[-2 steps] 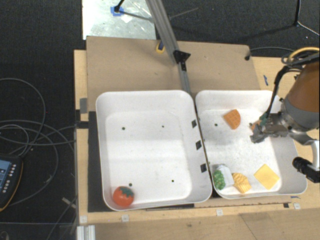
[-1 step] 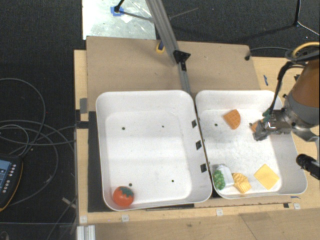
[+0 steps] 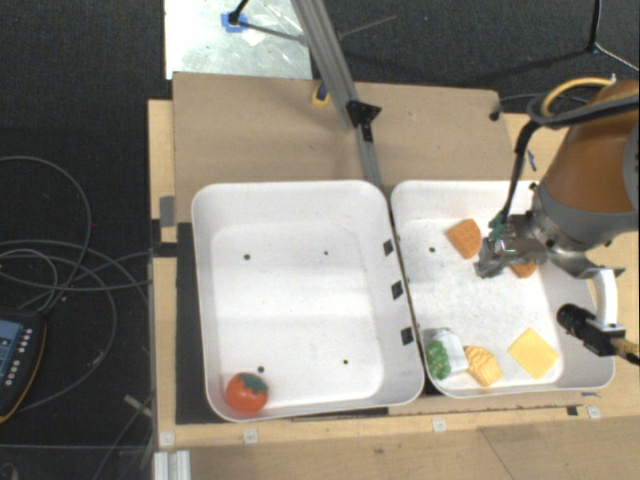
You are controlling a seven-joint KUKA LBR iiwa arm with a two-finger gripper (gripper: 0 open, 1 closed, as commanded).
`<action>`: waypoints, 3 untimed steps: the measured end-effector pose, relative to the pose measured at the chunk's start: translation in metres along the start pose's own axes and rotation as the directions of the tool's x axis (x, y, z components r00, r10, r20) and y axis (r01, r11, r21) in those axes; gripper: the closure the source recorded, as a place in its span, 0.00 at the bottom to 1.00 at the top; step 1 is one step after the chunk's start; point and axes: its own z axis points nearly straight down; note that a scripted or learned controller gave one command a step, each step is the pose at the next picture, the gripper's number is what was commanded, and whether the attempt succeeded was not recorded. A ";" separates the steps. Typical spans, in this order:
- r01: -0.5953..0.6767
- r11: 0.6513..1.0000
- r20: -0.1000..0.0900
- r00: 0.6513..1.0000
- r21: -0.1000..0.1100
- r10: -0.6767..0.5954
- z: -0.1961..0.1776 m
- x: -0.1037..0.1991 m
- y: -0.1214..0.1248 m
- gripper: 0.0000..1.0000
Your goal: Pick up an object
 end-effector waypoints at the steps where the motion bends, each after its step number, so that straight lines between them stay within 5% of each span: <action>1: -0.001 1.000 -0.001 1.000 0.003 0.001 0.007 0.050 -0.013 1.00; 3: 0.000 1.000 -0.002 1.000 0.003 0.000 0.006 0.150 -0.040 1.00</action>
